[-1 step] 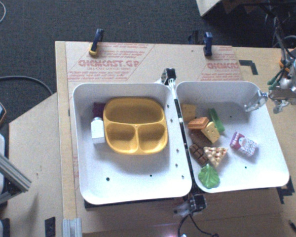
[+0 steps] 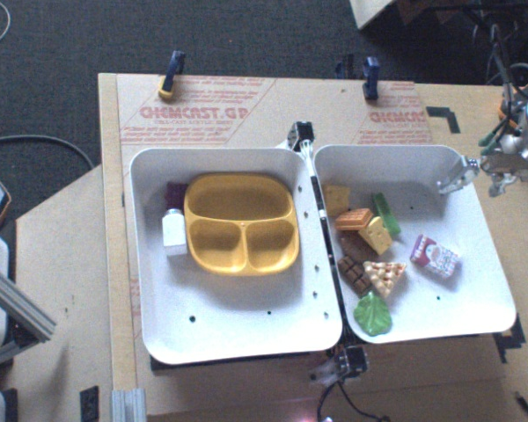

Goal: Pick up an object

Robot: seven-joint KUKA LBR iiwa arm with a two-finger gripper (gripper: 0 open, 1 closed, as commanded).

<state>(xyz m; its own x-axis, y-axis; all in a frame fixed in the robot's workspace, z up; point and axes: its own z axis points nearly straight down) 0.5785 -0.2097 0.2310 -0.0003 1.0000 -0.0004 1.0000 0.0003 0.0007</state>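
Two shallow white bins sit side by side on the desk [image 2: 246,104]. The left bin [image 2: 150,306] carries a yellow divided tray [image 2: 242,222] with three compartments; tucked against the tray's left edge are a small white bottle [image 2: 174,232] and, above it, a dark purplish item [image 2: 175,193] half hidden by the tray, too murky to name.

The right bin [image 2: 475,297] holds a cluster of toy food along its left side: a pale yellow block [image 2: 336,200], an orange-brown striped piece [image 2: 354,220], a cheese wedge [image 2: 378,234], a green stick-like thing [image 2: 387,214] behind it, a brown chocolate-like bar [image 2: 354,273], a pizza slice [image 2: 383,276] touching that bar, and a green leaf [image 2: 373,316] near the front wall. A red-and-white packet [image 2: 434,257] lies apart to their right (its print is too small to read).

The pincer [image 2: 453,181] hangs at the right bin's upper right corner, over the rim, well apart from every object. Its metal tip is small and blurred, so I cannot tell how it is set, though nothing is seen in it. The arm [image 2: 515,148] behind it is cut off at the picture's right side.
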